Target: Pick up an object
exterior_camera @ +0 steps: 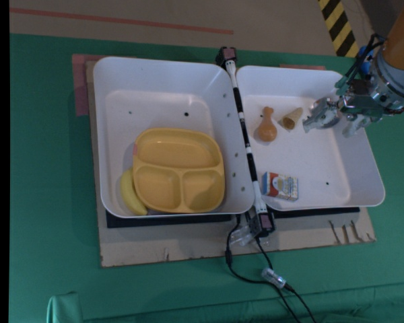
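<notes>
Risk came first in our reading: the gripper hovered above the upper right part of the right bin with its fingers spread apart and nothing between them, and we judged that a straight descent from there would close on bare white floor, since no object lay directly beneath. The nearest candidate, a small ice-cream cone, rested just to the left of the fingertips, apart from them; its tapered shape looked likely to roll or squirt out if pinched off-centre. Further left, near the divider between the bins, lay a brown drumstick-shaped toy, and a small printed carton sat lower in the frame, well apart from the gripper. In the left bin a yellow divided tray occupied the lower middle, with a banana tucked against its left edge; both seemed far from reach, and the flat tray would probably be too wide to grip.
</notes>
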Robot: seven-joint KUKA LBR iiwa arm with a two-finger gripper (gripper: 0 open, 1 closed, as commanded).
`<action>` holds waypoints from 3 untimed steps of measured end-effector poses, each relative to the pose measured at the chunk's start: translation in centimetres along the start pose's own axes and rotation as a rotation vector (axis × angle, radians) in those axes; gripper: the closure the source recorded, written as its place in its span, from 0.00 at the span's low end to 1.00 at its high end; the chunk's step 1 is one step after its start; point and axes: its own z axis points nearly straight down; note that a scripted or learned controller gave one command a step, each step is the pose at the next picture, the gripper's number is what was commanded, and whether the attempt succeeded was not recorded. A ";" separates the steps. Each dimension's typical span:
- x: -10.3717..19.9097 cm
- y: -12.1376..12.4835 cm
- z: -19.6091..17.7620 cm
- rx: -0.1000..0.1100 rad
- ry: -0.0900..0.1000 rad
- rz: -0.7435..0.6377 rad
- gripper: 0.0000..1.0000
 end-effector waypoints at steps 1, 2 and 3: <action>-1.7 2.0 10.0 0.000 -0.001 -0.001 0.00; -1.3 5.4 19.1 -0.011 -0.003 -0.001 0.00; -1.5 5.7 17.6 -0.027 -0.009 0.006 1.00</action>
